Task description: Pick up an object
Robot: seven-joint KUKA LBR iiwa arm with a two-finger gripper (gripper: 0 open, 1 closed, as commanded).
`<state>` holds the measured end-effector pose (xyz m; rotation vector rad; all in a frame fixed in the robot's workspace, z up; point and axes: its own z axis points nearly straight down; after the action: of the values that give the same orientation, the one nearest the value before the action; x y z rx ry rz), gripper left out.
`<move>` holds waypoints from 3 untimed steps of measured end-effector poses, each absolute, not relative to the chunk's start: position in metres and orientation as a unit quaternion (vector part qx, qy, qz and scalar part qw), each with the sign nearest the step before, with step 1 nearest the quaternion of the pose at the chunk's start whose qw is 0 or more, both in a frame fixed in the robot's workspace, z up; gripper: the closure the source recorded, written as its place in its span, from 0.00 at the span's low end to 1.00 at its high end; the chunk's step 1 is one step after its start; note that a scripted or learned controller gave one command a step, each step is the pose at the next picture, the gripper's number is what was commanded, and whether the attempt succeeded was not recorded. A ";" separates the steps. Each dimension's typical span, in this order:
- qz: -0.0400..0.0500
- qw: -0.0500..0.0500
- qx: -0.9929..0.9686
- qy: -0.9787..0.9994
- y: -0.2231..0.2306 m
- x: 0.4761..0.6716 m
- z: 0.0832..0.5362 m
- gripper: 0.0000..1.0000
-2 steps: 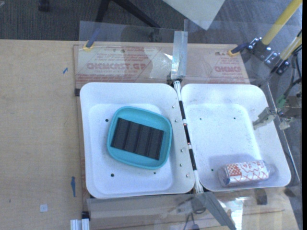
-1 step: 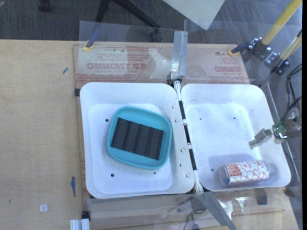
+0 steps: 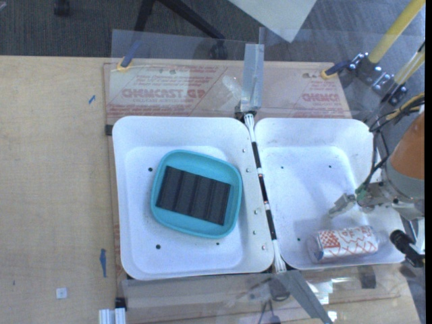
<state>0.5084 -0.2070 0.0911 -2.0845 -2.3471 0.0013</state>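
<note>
A: What lay nearest the camera?

B: A red-and-white patterned cylinder, on its side at the right bin's front edge.

A: And the gripper?

B: It hung just above and behind that cylinder, apart from it; whether released or clenched, I couldn't tell.

A: Farther out?

B: A teal tray with dark slats sat in the left bin.
</note>
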 end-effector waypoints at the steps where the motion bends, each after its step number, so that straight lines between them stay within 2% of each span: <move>1: -0.001 -0.001 -0.484 -0.875 -0.176 0.482 0.127 0.00; 2: 0.001 -0.001 -0.657 -0.754 -0.210 0.480 0.171 0.00; 3: 0.001 0.000 -0.780 -0.625 -0.224 0.481 0.215 0.00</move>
<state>0.4806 -0.2240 0.2154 -2.4525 -1.9646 0.0044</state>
